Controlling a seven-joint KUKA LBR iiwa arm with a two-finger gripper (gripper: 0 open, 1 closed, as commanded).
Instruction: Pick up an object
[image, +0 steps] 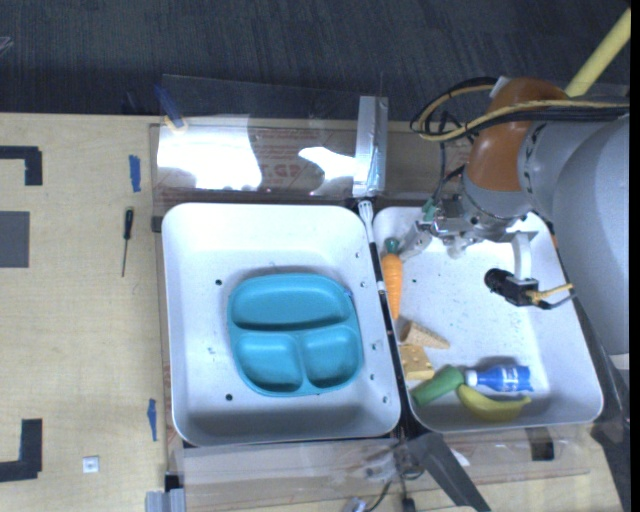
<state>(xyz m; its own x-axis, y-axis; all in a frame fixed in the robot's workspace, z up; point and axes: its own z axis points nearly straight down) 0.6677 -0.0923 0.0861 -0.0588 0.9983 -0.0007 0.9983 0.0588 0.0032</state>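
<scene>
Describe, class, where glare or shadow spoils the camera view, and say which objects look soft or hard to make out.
In the camera view, strong glare whitens the clear panel behind the left bin; the blue tray casts only a soft shadow; the gripper looks blurred under the arm; the banana and bottle blur together.

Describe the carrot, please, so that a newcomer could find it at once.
Look at the right bin of the two white ones. Along its left wall, near the divider, lies the carrot, lengthwise with its green top pointing away. It is the lone orange item; the banana and blue bottle sit at the near edge.
</scene>
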